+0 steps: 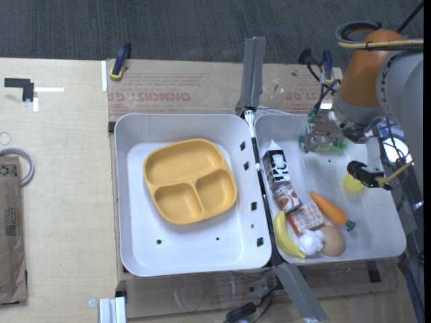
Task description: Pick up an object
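Cardboard [176, 86] printed "CHEMCAST GP" behind bins; end effector [322, 141] over right bin [384, 237], grip state unclear.

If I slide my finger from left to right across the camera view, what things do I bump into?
Brown paper bag → blue clip → yellow divided plate in the left bin → carton → carrot → lemon by the right bin's far side.

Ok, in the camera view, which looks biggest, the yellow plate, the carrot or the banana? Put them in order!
1. Yellow plate, by far the biggest.
2 and 3. The carrot and the banana look about the same length, so I would not rank those two.
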Controlling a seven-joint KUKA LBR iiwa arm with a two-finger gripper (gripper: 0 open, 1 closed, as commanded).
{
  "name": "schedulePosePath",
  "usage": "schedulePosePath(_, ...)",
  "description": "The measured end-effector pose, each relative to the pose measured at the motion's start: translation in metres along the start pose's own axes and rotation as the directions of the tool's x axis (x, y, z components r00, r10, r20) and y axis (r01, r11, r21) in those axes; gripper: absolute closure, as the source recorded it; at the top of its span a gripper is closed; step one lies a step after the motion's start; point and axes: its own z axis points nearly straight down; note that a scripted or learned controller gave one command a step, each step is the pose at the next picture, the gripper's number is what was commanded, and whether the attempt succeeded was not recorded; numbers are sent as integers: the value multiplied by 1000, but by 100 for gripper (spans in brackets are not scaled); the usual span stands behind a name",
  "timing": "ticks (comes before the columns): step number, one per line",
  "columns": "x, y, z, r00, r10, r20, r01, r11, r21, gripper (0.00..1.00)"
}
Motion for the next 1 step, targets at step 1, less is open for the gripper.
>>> schedulePosePath(1, -37, -30, -62, 991, -135, -7, 135, 991, 13, 100)
